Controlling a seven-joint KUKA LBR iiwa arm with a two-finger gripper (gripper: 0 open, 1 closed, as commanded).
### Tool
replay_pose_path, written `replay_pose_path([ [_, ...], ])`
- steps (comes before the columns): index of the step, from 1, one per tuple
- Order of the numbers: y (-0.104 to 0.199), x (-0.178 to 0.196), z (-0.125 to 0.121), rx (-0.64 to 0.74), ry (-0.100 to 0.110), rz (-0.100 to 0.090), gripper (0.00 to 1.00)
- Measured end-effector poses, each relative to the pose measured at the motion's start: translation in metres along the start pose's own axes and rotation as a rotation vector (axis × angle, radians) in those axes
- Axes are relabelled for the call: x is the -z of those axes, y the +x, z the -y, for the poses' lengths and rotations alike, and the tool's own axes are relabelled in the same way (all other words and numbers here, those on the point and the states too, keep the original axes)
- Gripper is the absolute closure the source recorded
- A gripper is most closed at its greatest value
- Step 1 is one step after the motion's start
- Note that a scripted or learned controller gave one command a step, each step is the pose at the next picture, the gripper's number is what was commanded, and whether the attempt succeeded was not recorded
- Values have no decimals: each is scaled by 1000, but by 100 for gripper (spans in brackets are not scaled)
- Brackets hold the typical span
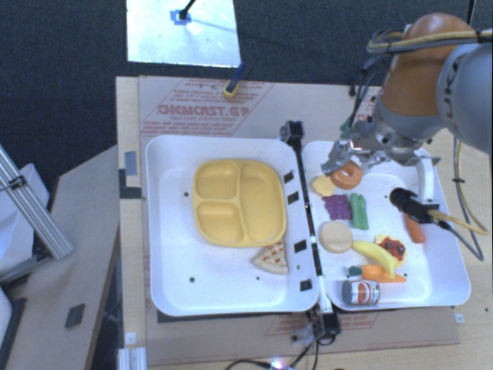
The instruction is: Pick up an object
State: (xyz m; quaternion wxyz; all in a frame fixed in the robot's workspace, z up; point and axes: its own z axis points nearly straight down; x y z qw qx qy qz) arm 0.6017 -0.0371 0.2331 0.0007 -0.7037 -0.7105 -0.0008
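My gripper point(344, 159) hangs over the back left part of the right bin point(447, 284). Directly below its tip is an orange donut point(348, 176), touching or nearly touching it; whether it is gripped cannot be made out. A yellow chip point(322, 184) lies just left of the donut. In front of them are purple grapes point(337, 206) and a green pickle point(359, 210).
The right bin also has a round bun point(336, 237), a banana point(375, 254), a red pizza piece point(392, 247), a carrot point(382, 274), a can point(360, 292) and a red-orange stick point(414, 228). The left bin point(173, 284) holds a yellow divided plate point(237, 203) and a pizza slice point(272, 259).
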Motion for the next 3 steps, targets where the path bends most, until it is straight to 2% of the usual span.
replay_pose_path([
  [1,54,-16,2,0,1,0,100],
  [2,78,-3,-8,-2,-2,1,100],
  [3,76,0,-3,-8,-1,1,100],
])
